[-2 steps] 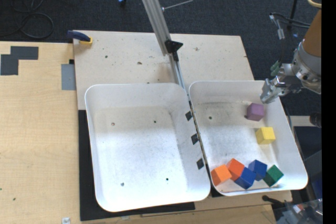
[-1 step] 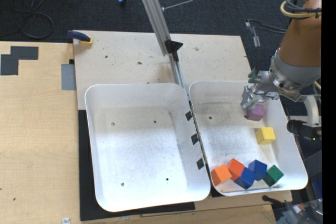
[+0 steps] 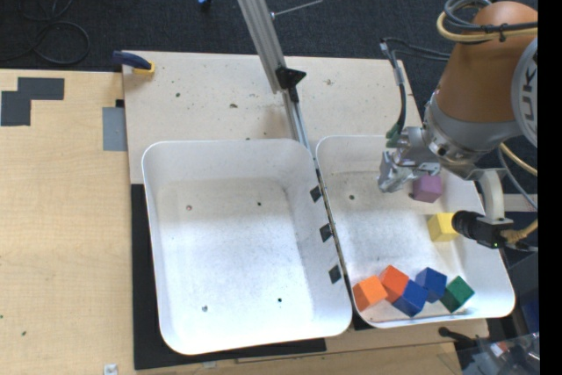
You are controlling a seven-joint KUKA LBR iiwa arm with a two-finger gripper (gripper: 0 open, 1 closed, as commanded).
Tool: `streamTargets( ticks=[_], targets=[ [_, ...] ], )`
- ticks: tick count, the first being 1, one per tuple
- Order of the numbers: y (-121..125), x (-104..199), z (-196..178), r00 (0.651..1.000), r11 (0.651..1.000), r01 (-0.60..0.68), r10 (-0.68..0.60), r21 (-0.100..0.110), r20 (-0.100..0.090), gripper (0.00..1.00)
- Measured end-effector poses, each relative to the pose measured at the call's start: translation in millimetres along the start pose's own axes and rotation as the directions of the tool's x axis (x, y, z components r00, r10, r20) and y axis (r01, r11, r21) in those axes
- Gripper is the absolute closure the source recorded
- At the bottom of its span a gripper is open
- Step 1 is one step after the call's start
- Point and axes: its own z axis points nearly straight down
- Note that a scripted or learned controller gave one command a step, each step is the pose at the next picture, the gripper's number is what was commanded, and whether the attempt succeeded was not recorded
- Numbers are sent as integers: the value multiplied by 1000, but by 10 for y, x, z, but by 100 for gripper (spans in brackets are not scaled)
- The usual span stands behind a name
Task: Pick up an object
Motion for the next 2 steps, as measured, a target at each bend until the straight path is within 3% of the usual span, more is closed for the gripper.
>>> streamTargets(
  ticks=[2],
  targets=[
    [-104, 1108, -4, 1000, 1000, 2, -2, 1, 0, 100]
  ],
)
